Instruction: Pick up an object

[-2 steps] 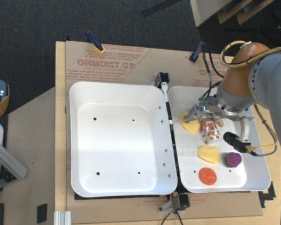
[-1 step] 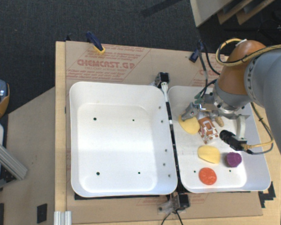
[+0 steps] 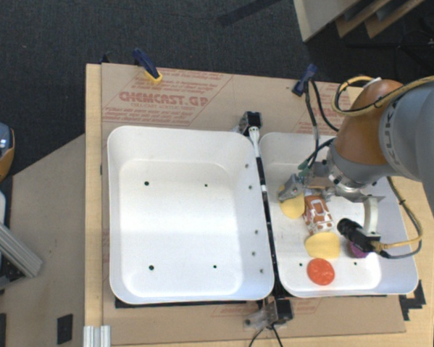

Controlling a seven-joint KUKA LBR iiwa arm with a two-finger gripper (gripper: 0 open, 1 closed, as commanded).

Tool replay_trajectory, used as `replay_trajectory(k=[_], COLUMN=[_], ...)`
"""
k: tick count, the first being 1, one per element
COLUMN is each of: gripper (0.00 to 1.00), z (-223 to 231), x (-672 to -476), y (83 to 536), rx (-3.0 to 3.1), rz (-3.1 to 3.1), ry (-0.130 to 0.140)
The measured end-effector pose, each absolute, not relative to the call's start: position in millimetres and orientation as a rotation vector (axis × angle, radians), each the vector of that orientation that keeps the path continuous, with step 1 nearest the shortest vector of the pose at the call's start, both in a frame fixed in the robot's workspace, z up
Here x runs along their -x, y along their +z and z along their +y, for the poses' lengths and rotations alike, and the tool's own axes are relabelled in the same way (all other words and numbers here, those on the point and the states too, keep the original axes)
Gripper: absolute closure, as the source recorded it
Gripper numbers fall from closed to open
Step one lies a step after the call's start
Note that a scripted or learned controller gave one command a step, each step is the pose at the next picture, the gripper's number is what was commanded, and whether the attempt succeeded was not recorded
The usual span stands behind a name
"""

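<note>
Left bin (image 3: 131,157): white, sitting on the cardboard-covered surface (image 3: 170,94), well apart from the action.
Right bin (image 3: 288,263): here's the play, with every candidate thing lying in this one, bunched toward its middle and near edge.
Risk, wall side: the tool (image 3: 297,186) sits low near the bin's left wall; I'd judge a descent drifting further left could scrape that wall instead of closing on anything.
Risk, yellow piece (image 3: 293,209): small and pale, just below the tool; a glancing touch could shove it off rather than trap it.
Risk, brown-and-white packet (image 3: 317,215): it's right beside the yellow piece, possibly touching it, so a closing grip could catch both or pinch neither cleanly.
Risk, crowding: yellow lump (image 3: 323,246), red ball (image 3: 321,272) and purple thing (image 3: 358,248) lie close together further down; the ball looks ready to roll if nudged.
Risk, lift: an edge grip on the packet could slip out on the way up.
Tool, opening: cannot tell, since the grey arm (image 3: 415,129) and wrist crowd the spot and the gap is not readable.
Tool, contact: just above the yellow piece and the packet; whether it touches either I cannot make out.
Tool, load: nothing visibly held.
Task's thing: my pick is the yellow piece or the packet, both resting in the right bin.
</note>
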State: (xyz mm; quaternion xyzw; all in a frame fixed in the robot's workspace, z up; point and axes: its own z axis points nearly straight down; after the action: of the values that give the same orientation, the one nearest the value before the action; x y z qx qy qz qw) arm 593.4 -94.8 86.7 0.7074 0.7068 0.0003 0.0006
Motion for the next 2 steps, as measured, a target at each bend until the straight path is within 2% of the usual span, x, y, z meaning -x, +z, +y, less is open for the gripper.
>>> replay_trajectory(k=[1, 2], gripper=[0.0, 1.0], z=[-99, -99], x=[-489.3, -494.5], y=[85, 96], rx=[-2.231, -2.22], rz=[2.221, 2.217], ry=[-0.005, 0.002])
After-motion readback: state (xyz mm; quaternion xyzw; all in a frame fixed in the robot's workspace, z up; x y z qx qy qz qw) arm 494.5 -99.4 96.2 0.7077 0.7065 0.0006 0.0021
